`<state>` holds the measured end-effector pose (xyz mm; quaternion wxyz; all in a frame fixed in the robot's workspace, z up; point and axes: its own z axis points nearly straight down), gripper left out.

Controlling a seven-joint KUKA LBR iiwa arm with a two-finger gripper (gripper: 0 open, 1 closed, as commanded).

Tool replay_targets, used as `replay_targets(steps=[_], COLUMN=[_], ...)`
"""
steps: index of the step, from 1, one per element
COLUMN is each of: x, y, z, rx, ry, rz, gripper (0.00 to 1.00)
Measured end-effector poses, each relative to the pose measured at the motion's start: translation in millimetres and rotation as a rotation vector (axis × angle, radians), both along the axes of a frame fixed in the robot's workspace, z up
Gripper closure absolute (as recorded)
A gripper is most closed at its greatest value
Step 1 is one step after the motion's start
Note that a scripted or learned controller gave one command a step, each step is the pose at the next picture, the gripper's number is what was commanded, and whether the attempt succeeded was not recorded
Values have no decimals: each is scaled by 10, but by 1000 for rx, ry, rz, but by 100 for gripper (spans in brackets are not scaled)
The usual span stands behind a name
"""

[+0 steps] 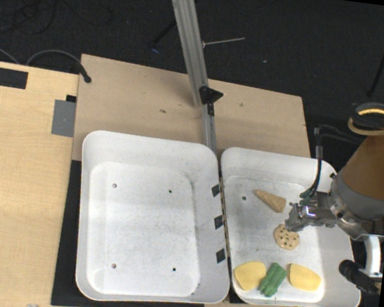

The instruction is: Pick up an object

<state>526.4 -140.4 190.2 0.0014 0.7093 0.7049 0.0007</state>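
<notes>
The right bin holds a tan wedge-shaped piece, a round speckled cookie, two yellow pieces and a green piece between them. My gripper hangs over the right bin, just above the cookie and right of the tan wedge. Nothing shows between its fingers. The arm comes in from the right edge.
The left bin lies beside the right one, joined by black clips along the shared wall. A slanted metal rail rises behind the bins. The wooden bench extends to the left.
</notes>
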Motion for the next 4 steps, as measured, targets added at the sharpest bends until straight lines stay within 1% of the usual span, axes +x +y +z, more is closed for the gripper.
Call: replay_targets(steps=[1, 2, 3, 4], x=[4, 194, 368, 478], y=[-10, 510, 1003, 1447], z=[249, 369, 264, 257], rx=[1, 3, 3, 2], ry=[2, 4, 6, 6], rz=[8, 11, 11, 10], gripper=[100, 100, 100, 100])
